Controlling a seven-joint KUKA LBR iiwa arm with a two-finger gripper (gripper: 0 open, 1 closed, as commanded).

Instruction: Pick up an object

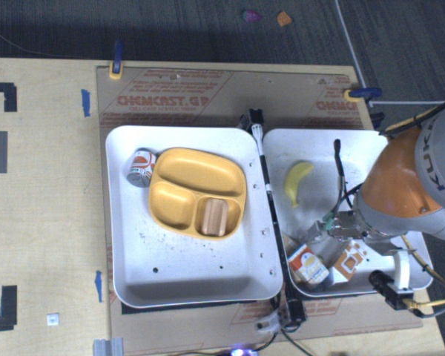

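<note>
My gripper (331,232) hangs low in the right bin (356,143), below the arm's orange band (400,184). It sits just above a white and orange carton (309,265) and beside a small orange and white packet (351,259), both near the bin's front wall. Whether it touches either one is hidden by the wrist. A yellow banana (297,181) lies further back in the same bin, apart from the gripper.
The left bin (185,284) holds a yellow divided plate (196,176) with a brown block (213,217) in one compartment. A small can (140,167) lies on its side at the plate's back left. Black cables (338,165) trail over the right bin.
</note>
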